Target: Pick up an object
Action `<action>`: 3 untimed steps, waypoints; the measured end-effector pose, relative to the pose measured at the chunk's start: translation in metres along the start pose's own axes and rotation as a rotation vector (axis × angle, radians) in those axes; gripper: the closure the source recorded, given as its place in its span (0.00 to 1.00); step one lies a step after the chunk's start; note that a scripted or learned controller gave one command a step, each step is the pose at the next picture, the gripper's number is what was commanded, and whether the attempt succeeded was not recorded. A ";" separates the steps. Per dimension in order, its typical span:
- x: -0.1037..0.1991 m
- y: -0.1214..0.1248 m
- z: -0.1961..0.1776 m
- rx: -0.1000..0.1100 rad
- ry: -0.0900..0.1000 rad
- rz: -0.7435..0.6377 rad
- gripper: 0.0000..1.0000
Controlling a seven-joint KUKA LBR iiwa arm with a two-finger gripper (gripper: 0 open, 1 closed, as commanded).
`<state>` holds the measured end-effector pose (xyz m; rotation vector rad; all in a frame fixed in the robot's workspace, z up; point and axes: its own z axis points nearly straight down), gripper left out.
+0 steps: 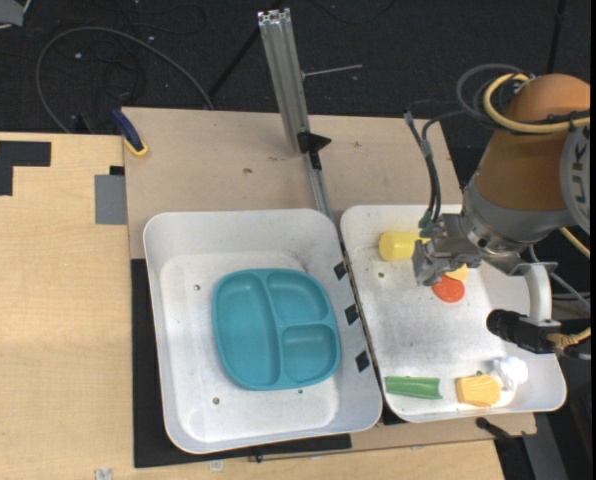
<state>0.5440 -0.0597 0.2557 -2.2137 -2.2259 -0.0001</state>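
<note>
Right bin [408,358]: hand [436,271], finger state cannot be told, low beside orange object [448,289]; yellow cup [397,245], green block [412,387], yellow piece [477,390]. Left bin [178,368]: 1 teal tray [275,327].

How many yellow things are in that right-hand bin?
2: a yellow plastic cylinder at the far left, a yellow-orange block at the near edge. The arm may hide others.

Dark floor [128,38] with cables [78,63]; pale wood bench [48,308]; aluminium post [283,78].
</note>
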 end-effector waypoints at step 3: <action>0.155 0.004 0.013 0.001 0.000 0.000 1.00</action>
